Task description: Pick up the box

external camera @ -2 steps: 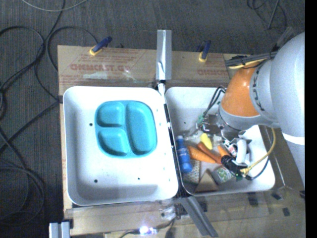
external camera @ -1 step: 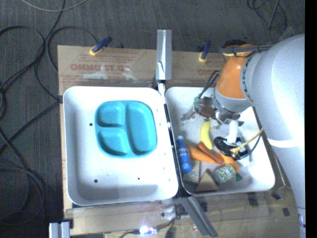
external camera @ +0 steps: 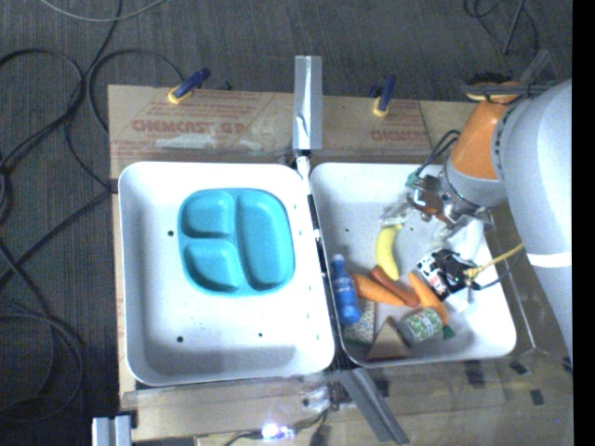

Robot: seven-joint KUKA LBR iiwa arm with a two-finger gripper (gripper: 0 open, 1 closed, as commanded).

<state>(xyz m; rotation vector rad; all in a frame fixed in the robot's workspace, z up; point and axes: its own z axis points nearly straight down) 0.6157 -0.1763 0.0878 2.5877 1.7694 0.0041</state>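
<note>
The grey arm [external camera: 544,170] is reaching in from the right, its orange band sitting above the wrist, and it is holding the hand [external camera: 421,199] over the far part of the right bin [external camera: 493,337]. The wrist is hiding the hand's working end, so I cannot tell whether it is open or closed, and nothing is showing in its grasp.

The box [external camera: 385,347], a flat brown thing, is lying at the near edge of the right bin, well apart from the hand. A green-labelled can [external camera: 421,325] is lying just to its right, and it is too small to tell whether the two are touching. A blue bottle [external camera: 344,292] is lying along the bin's left wall, just left of the box. Two carrots [external camera: 383,289] are lying side by side in the middle of the bin, between the hand and the box, and a yellow banana [external camera: 387,249] is lying just beyond them, nearer the hand.

The left bin [external camera: 139,277] is holding a blue divided tray [external camera: 237,240] near its far end. Both bins are sitting on the brown surface [external camera: 149,128], where two clamps [external camera: 187,85] are gripping its far edge.
</note>
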